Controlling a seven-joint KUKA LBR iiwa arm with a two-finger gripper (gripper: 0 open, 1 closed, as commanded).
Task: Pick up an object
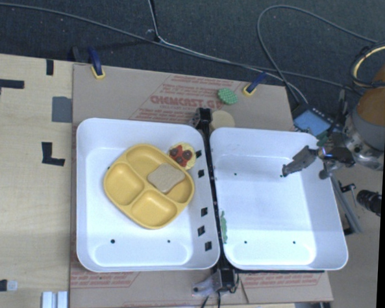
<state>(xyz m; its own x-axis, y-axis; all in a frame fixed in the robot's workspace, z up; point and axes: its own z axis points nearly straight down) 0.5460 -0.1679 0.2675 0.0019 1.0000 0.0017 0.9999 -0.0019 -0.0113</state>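
Observation:
My gripper (303, 173) hangs over the right bin's (271, 249) upper right corner, by its right wall. Its two dark fingers stand spread apart, open, with nothing between them. In the left bin (93, 241) lies a yellow divided plate (129, 182) with a tan slice of toast (165, 178) on its middle. A small red and dark berry-like item (183, 155) rests on a pale yellow piece at the plate's upper right edge. All of these are far to the left of the gripper. A tiny green bit (223, 222) lies against the right bin's left wall.
A green dotted round piece (227, 95) and a pale disc (222, 119) lie on the cardboard behind the bins. Black clips (203, 118) join the bins along the middle divider. Cables run across the dark floor at the back. The arm's body (370, 122) stands at the right.

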